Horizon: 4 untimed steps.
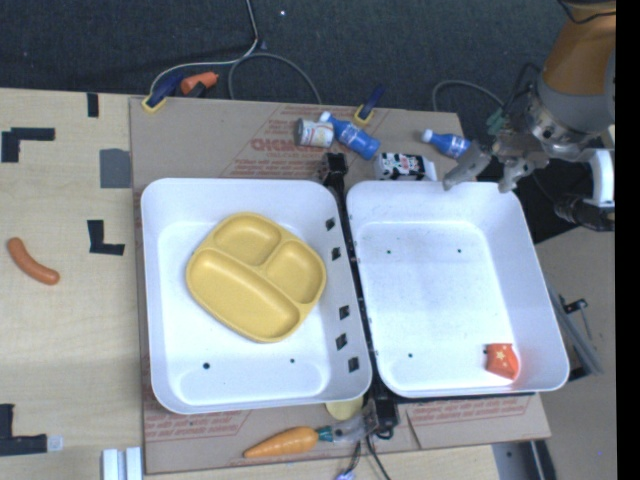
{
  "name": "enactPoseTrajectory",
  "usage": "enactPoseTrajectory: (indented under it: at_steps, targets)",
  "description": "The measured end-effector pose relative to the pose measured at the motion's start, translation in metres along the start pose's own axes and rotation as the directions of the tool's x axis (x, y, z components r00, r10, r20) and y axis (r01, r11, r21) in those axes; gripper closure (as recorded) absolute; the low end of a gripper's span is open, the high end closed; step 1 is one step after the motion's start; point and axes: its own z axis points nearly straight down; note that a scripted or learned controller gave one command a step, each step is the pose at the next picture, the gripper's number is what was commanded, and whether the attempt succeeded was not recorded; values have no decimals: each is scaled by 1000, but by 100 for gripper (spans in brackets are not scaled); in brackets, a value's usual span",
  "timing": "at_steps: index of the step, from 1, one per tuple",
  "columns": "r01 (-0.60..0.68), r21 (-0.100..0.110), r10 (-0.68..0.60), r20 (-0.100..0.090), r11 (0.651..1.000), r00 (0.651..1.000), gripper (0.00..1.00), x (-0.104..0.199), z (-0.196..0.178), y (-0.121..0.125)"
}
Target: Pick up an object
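Observation:
A yellow divided plate (258,274) lies in the left bin (165,228). A small red-orange object (502,360) sits in the near right corner of the right bin (430,268). My gripper (485,172) hangs above the far right corner of the right bin, clear of both objects. Its two grey fingers (460,173) are spread apart with nothing between them.
Blue and white clamps (342,134) and a small black-and-white block (404,166) line the bench behind the bins. An orange carrot toy (283,442) lies in front of the bins. A sausage toy (32,261) rests on the table at the far left.

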Motion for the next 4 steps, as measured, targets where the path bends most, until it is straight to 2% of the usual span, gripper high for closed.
enactPoseTrajectory:
  at_steps: [1,2,3,4]
  targets:
    - [-1,12,1,-3,1000,1000,0,25,84,-46]
    - [1,10,-1,-4,1000,1000,0,66,144,-87]
    - [-5,0,5,3,1000,1000,0,-15,148,-62]
    - [5,-6,-5,1,1000,1000,0,31,180,14]
